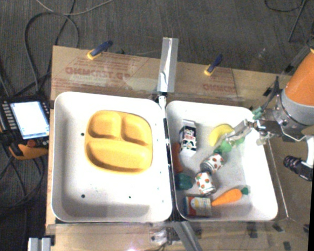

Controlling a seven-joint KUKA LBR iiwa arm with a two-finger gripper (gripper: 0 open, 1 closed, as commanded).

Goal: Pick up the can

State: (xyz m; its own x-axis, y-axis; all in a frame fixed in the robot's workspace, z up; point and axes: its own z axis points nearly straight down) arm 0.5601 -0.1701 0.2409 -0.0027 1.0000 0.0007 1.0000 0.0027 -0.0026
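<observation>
A red can with a pale label point(198, 205) lies on its side at the front edge of the right bin point(261, 174). Two small cylinders with a strawberry print point(212, 163) point(204, 183) lie near the bin's middle. My gripper point(236, 134) hangs over the back of the right bin, beside a yellow fruit point(219, 133) and just above a small green piece point(225, 147). It is well apart from the red can, and nothing shows held in it.
In the right bin also lie a cow-print carton point(187, 138), a carrot point(228, 197), a dark green item point(184, 180) and a thin red stick point(175, 157) along the left wall. The left bin point(65, 185) holds a yellow divided plate point(120, 141).
</observation>
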